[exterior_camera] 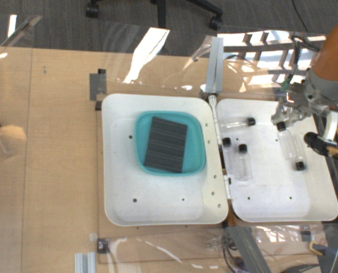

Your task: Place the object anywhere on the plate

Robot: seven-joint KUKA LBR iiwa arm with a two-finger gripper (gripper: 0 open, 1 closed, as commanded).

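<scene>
Just nearer than the gripper (pixel 281 123), a clear tube (pixel 293 148) with a black cap, lying in the right bin (pixel 282 209). Nearer and to the view's left of it, a second capped tube (pixel 242 162). Well off to that same side, in the left bin (pixel 157 209) – a dark ribbed block (pixel 166 144) flat on the teal plate (pixel 141 131), long axis near to far, far end tipped slightly right; stripes too fine to read. Gripper low over the right bin's far side – open or closed, cannot tell.

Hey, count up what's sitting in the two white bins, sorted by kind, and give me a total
Teal plate: 1
Dark ribbed block on the plate: 1
Clear tubes with black caps: 3
Total: 5
</scene>
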